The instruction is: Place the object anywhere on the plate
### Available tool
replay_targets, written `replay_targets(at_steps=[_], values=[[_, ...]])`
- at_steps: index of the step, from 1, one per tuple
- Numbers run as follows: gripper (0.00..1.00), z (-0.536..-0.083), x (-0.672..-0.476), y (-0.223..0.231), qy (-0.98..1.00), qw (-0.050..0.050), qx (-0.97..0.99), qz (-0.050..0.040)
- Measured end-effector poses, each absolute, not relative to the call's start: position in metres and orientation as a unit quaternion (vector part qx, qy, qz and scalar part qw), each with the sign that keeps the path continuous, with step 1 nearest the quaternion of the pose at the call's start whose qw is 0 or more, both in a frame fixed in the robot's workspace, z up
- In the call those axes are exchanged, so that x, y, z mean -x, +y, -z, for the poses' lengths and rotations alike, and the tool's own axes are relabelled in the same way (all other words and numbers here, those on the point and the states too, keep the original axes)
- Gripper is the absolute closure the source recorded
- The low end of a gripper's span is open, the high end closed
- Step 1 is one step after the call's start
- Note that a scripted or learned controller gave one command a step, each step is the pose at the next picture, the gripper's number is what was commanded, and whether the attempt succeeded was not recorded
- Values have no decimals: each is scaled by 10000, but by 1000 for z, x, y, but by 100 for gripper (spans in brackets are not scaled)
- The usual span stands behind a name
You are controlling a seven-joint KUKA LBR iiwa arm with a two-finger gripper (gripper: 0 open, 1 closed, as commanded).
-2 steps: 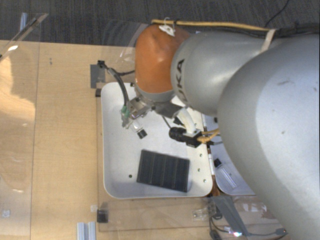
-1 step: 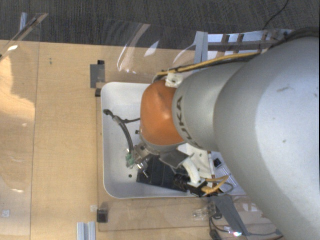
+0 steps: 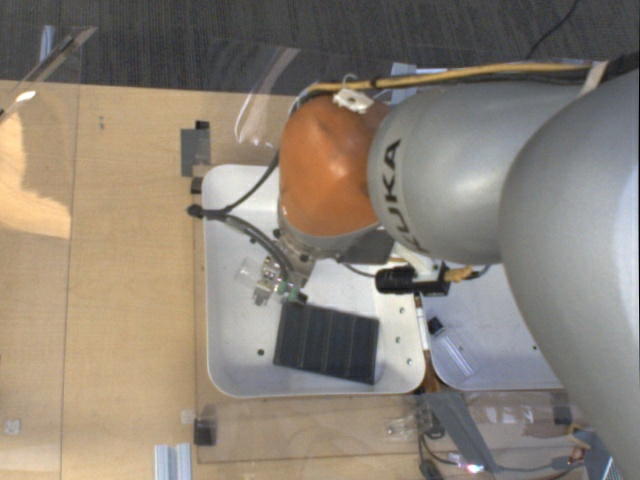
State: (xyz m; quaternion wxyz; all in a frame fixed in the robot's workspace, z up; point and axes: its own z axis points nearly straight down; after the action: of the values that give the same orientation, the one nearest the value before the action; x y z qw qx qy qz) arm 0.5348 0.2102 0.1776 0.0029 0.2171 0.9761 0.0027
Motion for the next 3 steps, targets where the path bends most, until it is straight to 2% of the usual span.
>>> replay_targets(at_steps=[1, 2, 3], values=[[100, -261, -651, 218, 9726, 32, -2324, -24], [100, -209, -608, 236, 8970, 9, -4420, -14], [100, -164, -575, 187, 9625, 13, -2713, -16]])
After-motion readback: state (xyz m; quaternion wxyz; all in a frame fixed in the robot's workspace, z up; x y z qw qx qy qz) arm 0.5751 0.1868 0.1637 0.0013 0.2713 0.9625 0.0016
